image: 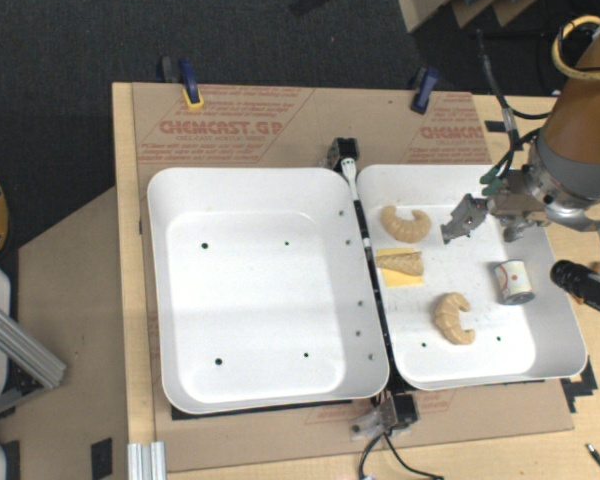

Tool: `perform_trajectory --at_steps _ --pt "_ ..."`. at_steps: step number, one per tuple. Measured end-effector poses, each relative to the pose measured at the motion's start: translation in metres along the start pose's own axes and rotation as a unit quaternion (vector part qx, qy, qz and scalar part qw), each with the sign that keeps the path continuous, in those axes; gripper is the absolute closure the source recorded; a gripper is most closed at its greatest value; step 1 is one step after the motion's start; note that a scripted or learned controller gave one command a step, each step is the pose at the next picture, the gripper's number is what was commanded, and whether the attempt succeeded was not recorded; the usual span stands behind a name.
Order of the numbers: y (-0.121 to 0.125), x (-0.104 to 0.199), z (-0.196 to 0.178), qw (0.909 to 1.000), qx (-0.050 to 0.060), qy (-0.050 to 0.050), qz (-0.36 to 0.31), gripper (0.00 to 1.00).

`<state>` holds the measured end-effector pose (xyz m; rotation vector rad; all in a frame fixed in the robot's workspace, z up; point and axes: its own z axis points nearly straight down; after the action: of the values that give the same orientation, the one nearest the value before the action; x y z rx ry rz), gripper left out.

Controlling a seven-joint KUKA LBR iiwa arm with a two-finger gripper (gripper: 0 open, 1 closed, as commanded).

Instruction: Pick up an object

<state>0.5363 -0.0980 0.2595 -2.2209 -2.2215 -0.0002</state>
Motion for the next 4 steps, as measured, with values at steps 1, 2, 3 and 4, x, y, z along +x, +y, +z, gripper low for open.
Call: perform_trajectory --at_steps 1,2,3,4 --pt "-0.042 -0.018 0.142 1.0000 0.008 0.002 0.002 0.00" --pt "-0.037 -0.017 0.124 1.0000 -0.002 -0.001 0.001 1.00" --pt "-0.037 -0.017 0.124 1.0000 -0.001 0.000 0.001 0.00" --pt "-0.040 -0.002 0.177 1.0000 0.002 0.001 0.001 0.00"
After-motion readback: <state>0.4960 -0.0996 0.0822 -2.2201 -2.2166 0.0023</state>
